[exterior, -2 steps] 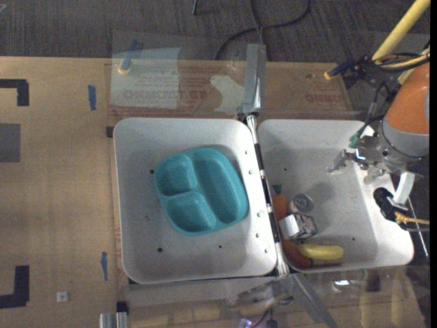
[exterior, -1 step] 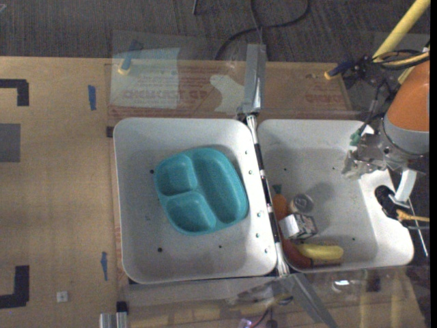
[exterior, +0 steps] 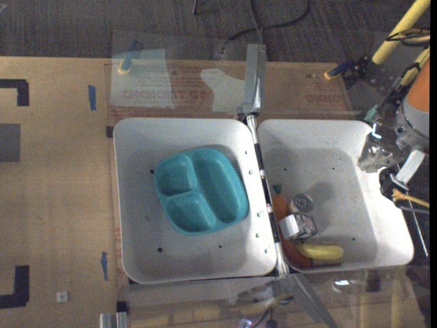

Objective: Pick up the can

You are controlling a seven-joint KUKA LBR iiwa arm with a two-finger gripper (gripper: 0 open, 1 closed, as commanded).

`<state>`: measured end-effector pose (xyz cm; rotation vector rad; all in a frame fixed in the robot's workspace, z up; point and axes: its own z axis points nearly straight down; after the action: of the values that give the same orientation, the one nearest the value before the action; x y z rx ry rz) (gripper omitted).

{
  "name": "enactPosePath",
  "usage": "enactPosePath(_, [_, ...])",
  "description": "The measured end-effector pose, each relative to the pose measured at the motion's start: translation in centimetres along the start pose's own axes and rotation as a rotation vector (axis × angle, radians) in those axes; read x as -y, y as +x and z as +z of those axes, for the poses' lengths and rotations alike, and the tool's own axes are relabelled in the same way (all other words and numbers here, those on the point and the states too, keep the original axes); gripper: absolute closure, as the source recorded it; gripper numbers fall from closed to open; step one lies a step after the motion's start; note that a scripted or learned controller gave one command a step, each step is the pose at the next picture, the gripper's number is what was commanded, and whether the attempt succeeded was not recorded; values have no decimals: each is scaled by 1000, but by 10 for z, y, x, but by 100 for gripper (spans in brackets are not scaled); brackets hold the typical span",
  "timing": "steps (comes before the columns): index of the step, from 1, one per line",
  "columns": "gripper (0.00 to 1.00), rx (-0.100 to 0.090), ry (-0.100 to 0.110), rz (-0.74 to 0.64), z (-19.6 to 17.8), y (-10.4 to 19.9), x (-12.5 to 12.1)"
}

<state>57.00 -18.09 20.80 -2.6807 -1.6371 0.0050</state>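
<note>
Silver can (exterior: 299, 224) lies wedged against the banana (exterior: 321, 253) at five o'clock; crowding could spoil the grasp. I cannot tell the hand's (exterior: 389, 161) state.

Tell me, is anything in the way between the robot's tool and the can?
Nothing visible is. The tool sits over the right bin's right rim, and bare bin floor lies between it and the can. The clutter is on the can's other sides: a banana and a silver object below.
</note>
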Motion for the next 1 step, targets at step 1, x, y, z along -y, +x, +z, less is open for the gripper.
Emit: enactPosePath(1, [100,0,7,431,33,24,84])
